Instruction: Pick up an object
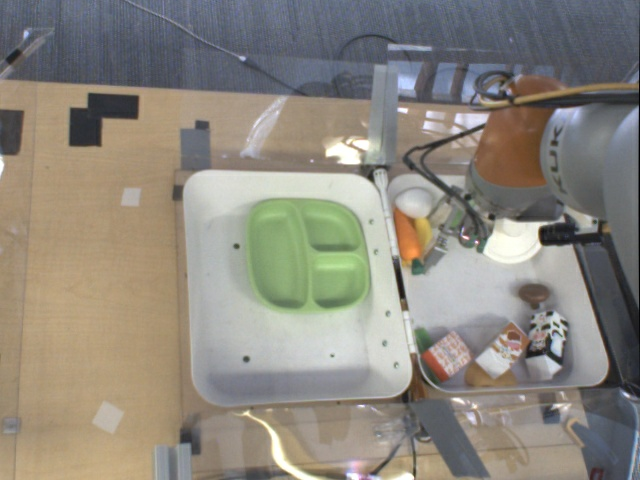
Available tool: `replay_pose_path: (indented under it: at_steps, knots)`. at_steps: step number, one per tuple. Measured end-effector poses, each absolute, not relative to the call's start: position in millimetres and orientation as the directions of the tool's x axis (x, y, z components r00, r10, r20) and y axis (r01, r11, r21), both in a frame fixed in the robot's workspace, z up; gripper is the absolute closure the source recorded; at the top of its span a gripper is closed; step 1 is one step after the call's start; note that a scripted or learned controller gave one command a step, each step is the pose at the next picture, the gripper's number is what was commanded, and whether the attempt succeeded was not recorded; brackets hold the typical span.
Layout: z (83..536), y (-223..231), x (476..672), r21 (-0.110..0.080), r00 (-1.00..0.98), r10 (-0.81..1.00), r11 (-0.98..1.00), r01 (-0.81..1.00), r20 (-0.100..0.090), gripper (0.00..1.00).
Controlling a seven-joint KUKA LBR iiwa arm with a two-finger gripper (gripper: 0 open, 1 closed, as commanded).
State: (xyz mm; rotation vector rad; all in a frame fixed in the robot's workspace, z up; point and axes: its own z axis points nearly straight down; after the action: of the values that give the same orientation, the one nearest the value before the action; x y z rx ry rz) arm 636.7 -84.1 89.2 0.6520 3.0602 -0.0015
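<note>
Tapered orange carrot [406, 236] beside gripper [447, 236]

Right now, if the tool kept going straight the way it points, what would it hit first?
Most likely the orange carrot-shaped toy by the right bin's left wall, with a small yellow piece beside it. The tool points down-left toward them. Depth is unclear from this one slanted view, so it may already be touching.
</note>
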Motion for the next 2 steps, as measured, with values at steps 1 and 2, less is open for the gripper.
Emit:
replay_pose_path:
  at_steps: [1,2]
  knots:
    - [91,-85,573.9,0.004,-0.922,0.388,0.922,0.388,-0.014,0.00]
    - [90,-84,604.4,0.005,-0.915,0.403,0.915,0.403,-0.016,0.00]
